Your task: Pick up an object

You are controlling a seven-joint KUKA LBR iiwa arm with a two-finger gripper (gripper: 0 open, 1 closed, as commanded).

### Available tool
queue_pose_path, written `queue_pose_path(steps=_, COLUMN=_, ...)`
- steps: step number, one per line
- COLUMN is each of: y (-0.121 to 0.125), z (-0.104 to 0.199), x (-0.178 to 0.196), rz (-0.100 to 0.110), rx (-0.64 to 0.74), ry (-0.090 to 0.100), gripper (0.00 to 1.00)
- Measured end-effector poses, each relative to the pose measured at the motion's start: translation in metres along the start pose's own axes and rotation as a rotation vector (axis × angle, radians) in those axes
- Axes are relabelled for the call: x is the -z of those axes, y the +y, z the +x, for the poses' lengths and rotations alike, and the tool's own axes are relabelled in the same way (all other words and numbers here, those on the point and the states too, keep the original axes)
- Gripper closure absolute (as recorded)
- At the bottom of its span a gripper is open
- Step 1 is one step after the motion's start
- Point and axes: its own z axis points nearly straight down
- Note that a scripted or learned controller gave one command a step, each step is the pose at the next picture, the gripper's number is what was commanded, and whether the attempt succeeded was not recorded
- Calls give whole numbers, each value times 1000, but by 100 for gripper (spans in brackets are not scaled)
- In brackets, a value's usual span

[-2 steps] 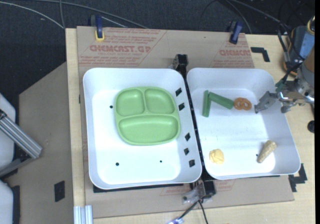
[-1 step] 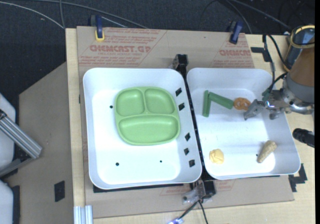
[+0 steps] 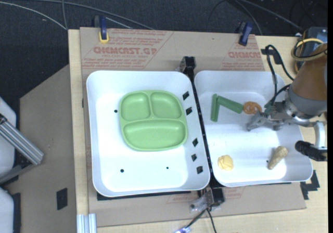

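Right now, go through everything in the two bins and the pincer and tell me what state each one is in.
green divided plate: lying flat, right way up, in the left bin.
green L-shaped piece: lying flat in the right bin.
orange round piece: beside the L-shaped piece's end.
yellow lump: resting apart near the front.
tan piece: lying apart near the front right.
pincer: low in the right bin, by the orange piece.

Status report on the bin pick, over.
Gripper low in the right bin, beside the orange piece; grip not readable. Green L-shaped piece, yellow lump, tan piece lie loose. Nothing blocking.
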Motion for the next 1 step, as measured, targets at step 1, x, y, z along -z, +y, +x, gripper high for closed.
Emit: queue_pose_path(steps=1, y=1, z=0, x=14, rz=-6, rx=0, ry=-2, gripper=100)
